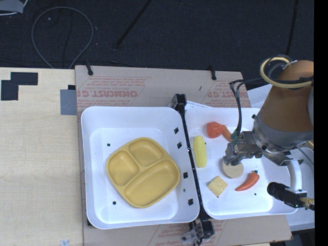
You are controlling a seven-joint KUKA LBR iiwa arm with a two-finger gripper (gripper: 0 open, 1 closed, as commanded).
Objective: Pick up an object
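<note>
The gripper (233, 157) is low in the right bin (261, 209), directly over a round tan disc (233, 170) and touching or nearly touching its top. Whether its fingers are apart or closed cannot be told, nor whether they hold the disc. Around the disc lie 4 other items: a red pepper (248, 181) just right, a pale yellow block (217, 186) lower left, a corn cob (200, 151) left, an orange piece (217, 130) above. The left bin (95, 137) holds a yellow 3-part tray (143, 171).
</note>
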